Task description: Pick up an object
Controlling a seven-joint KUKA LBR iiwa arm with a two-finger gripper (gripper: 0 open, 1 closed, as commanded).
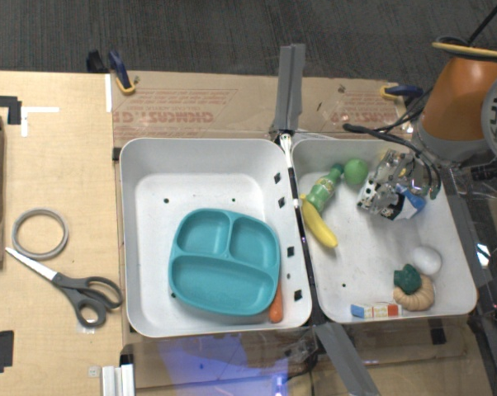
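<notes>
The gripper (386, 190) hovers over the right bin (455, 304), its state I cannot tell, nothing visibly held; the green bottle (323, 191) at nine o'clock looks the nearest pick, needing a descent.

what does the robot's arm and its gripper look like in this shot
The arm shows a rounded orange band above a grey wrist section, with dark cables looping alongside it. Its gripper is a compact silvery metal assembly with black parts and a blue patch.
</notes>
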